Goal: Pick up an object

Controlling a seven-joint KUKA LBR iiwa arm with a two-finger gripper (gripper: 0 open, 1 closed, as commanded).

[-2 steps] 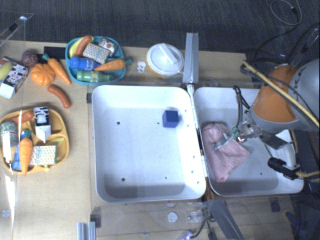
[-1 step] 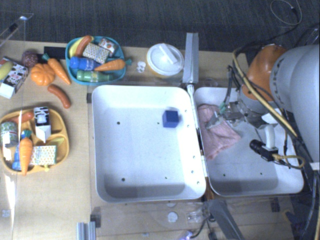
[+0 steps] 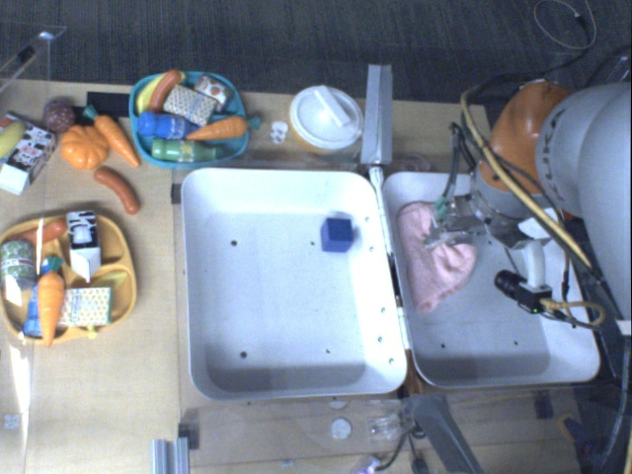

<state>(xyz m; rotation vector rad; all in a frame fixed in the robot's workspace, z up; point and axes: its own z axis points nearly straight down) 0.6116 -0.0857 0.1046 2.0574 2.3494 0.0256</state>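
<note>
Gripper [image 3: 449,227] sits low over the pink cloth [image 3: 434,257] in the right bin [image 3: 494,363]; grip state unclear. Cloth looks soft, light, floppy — pinch a raised fold.

You've got loads of open floor in the left bin [image 3: 257,354]; just the blue cube [image 3: 338,233] sits near its upper right. The right bin [image 3: 494,358] is tighter: pink cloth [image 3: 434,255] on its left, arm [image 3: 583,156] and cables crowding the top right.
</note>
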